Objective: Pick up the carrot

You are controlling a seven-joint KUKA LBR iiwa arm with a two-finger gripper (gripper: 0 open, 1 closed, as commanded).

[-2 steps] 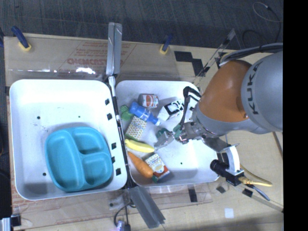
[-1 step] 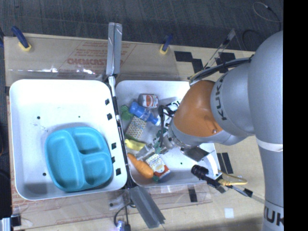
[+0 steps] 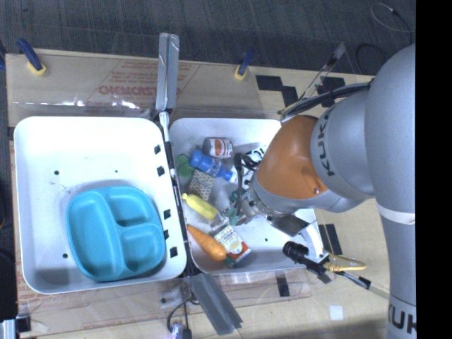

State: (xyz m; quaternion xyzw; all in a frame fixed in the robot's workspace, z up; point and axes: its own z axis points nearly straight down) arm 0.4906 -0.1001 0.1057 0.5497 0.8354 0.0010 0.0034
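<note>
An orange carrot (image 3: 205, 242) lies near the front left corner of the right bin (image 3: 272, 259), pointing up-left. The gripper (image 3: 236, 209) hangs low over the middle of the right bin, just up and right of the carrot, under the arm's orange band. Its fingertips sit among the clutter, and the wrist hides how they stand. Nothing shows between them.
A blue divided tray (image 3: 115, 231) lies in the left bin (image 3: 35, 161). The right bin also holds a yellow banana (image 3: 200, 206), a small red-and-green packet (image 3: 234, 246), a can (image 3: 217, 147), a blue bottle (image 3: 210, 165) and a green item (image 3: 184, 167).
</note>
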